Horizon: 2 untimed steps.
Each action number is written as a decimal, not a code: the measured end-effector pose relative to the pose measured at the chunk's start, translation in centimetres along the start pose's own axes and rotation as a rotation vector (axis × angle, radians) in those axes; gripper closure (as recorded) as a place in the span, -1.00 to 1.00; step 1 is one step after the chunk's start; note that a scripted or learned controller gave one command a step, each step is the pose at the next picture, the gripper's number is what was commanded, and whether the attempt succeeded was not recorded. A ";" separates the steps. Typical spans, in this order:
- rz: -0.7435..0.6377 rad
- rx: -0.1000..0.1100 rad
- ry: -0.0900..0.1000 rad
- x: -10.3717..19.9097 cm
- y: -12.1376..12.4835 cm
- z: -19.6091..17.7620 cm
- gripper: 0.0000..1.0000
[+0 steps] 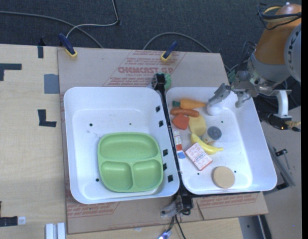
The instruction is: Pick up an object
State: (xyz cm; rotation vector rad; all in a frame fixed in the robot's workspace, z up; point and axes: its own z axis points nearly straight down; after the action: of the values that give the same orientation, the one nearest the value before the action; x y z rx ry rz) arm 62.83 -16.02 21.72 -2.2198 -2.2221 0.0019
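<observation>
Your claw point(228, 96) hangs spread and empty over the right bin's point(253, 133) far edge; nothing is picked up yet. The toys, among them a carrot point(191, 103) and banana point(206, 145), lie in that bin, awaiting a grasp.

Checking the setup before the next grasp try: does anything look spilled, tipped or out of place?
Nothing stands out. The green divided plate lies flat in the left bin; the toy food sits clustered in the right bin, with the gripper above its far edge.
</observation>
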 end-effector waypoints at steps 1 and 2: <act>-0.002 0.002 0.002 6.6 4.0 5.9 -1.00; -0.001 -0.002 -0.001 6.7 3.5 13.2 -1.00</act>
State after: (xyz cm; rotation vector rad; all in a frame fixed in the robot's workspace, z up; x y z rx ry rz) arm 66.36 -9.35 8.56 -2.2203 -2.2253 0.0005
